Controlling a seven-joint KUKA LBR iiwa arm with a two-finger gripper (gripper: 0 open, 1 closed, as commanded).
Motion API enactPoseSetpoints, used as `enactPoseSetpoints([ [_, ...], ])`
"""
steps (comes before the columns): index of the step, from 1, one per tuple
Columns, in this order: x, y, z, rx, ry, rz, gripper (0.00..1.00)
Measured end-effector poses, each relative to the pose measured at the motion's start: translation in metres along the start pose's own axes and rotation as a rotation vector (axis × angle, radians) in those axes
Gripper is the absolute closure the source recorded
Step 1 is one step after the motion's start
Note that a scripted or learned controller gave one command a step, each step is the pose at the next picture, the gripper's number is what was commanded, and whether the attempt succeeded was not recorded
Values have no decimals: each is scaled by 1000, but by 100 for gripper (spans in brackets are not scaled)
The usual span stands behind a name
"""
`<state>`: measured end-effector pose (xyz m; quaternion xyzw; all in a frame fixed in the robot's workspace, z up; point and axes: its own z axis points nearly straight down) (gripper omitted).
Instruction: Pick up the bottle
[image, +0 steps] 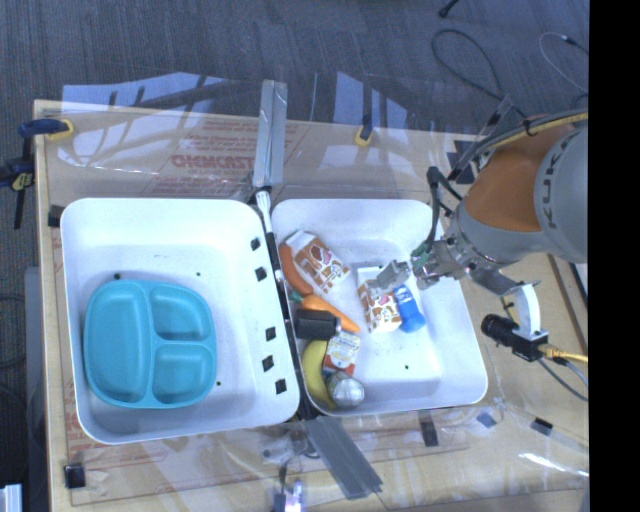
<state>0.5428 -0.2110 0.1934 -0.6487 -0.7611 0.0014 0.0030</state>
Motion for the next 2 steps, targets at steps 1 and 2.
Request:
enactPoseSetpoints([
  [1,9,-52,3,2,0,64,0],
  [2,0,6,-8,1,-1,112,0],
])
